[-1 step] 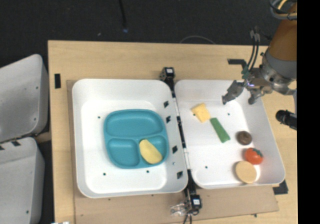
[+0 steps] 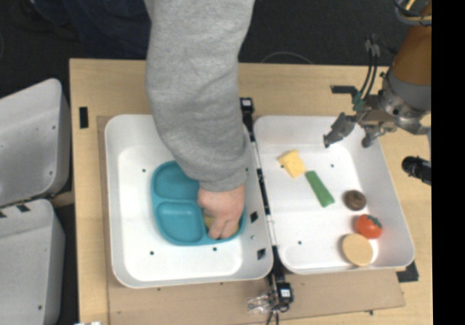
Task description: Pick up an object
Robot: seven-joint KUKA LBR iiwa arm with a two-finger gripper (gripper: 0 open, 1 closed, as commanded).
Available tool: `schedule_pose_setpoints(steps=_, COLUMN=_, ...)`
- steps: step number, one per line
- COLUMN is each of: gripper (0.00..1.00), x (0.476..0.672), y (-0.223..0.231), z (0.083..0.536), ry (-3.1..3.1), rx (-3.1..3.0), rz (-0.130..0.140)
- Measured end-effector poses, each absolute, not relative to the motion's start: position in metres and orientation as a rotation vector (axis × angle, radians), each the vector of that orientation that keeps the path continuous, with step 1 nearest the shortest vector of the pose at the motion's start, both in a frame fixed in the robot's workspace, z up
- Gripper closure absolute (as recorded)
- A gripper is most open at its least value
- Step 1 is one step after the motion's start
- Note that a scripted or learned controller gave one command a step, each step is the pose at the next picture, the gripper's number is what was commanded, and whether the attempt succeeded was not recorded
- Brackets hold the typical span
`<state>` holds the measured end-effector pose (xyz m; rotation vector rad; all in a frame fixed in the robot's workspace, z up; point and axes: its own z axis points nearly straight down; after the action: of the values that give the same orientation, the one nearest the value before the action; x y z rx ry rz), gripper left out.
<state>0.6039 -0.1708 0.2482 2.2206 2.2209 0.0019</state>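
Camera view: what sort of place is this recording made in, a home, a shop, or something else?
Probably a robotics lab bench rather than a home: two white bins side by side on a plywood table, toy food such as a tomato, and the robot's end effector above the right bin.

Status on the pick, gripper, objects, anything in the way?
Gripper open, holding nothing, above right bin's far edge. Yellow block, green bar, brown ball, tomato, tan disc untouched. Person's hand on teal tray, left bin.
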Motion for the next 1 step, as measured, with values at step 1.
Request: schedule_pose_setpoints(steps=1, gripper=0.00, x=0.6056, y=-0.1729, z=0.1854, ry=2.219, rx=2.225, rz=-0.006)
